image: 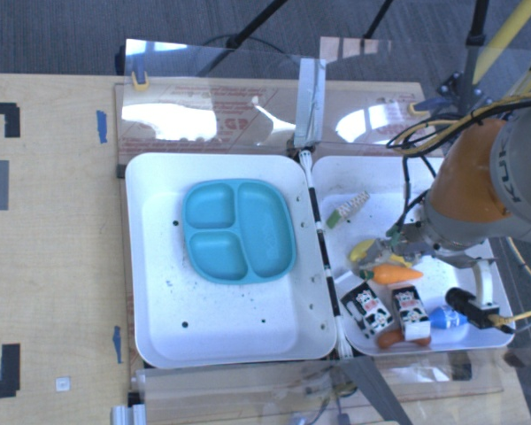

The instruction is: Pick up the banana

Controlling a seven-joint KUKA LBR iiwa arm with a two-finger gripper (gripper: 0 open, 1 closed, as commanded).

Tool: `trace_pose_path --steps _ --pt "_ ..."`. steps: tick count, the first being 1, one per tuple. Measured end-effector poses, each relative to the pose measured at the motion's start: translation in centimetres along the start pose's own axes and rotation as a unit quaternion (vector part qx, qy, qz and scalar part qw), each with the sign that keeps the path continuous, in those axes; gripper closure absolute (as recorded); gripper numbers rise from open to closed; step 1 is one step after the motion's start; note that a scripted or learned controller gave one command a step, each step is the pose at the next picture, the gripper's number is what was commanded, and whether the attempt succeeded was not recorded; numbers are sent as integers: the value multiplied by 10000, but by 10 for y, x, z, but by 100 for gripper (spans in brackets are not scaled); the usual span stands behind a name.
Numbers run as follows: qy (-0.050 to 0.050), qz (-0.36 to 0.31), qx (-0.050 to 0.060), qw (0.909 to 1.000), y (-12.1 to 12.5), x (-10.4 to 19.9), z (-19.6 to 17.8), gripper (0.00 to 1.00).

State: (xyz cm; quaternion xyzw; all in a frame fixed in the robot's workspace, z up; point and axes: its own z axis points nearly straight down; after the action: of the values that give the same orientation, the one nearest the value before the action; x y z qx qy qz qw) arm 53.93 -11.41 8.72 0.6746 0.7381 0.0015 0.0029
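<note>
The banana [364, 251] is a small yellow piece lying in the right bin [336, 180], near its middle left. My gripper [396, 240] hangs just to the banana's right, close above its end, under the orange band of the arm. Nothing shows as lifted; the banana looks to be resting on the bin floor.
An orange carrot [396, 274] lies right below the gripper. Two cow-patterned cartons [365, 309] [411, 308], a blue item [448, 319] and a reddish piece [388, 337] crowd the bin's front. A green-and-white item [345, 209] lies further back. A blue divided plate [241, 230] sits in the left bin [155, 237].
</note>
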Motion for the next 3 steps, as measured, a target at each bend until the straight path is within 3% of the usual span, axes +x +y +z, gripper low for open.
trace_pose_path --steps 1,2,3 --pt "-1 16 16 10000 -15 -65 -11 0" --pt "-2 -1058 6 9944 123 -73 -60 0" --pt "21 -1983 29 9801 70 -4 -60 0"
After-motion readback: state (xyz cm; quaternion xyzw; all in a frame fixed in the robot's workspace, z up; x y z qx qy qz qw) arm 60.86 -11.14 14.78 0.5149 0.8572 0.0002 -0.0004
